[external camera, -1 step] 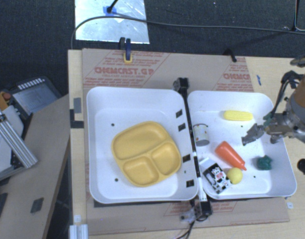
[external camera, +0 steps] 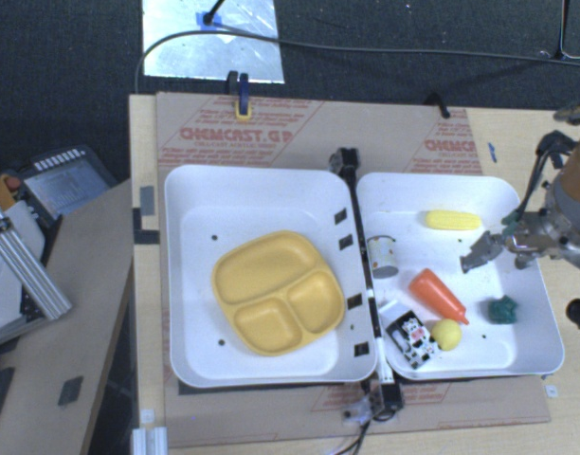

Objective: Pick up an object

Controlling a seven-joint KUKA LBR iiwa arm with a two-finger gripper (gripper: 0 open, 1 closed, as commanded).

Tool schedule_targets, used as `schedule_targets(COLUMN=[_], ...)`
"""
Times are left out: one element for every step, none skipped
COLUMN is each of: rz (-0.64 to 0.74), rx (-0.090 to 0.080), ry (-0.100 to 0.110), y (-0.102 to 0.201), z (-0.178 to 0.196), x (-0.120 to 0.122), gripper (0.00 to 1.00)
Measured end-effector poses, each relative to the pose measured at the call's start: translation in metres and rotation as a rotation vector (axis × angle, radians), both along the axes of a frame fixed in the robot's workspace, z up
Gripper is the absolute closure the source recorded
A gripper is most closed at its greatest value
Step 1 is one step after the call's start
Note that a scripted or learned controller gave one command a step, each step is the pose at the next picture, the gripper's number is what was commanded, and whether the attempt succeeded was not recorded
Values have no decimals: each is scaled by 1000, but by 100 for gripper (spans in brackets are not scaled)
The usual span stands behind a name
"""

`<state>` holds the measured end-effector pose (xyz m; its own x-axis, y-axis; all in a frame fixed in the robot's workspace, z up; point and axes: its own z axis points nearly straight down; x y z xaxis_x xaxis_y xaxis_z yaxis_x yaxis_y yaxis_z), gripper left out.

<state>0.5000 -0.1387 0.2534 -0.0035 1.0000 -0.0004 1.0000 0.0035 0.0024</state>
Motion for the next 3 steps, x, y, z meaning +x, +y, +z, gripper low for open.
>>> schedule_targets(rz=[-2, -2, -2], rx=[1, 1, 2], ry=[5, 5, 5], y=[-1, -6, -6], z=[-49, -110, -162], x=[10, 12, 12], gripper=[0, 0, 0])
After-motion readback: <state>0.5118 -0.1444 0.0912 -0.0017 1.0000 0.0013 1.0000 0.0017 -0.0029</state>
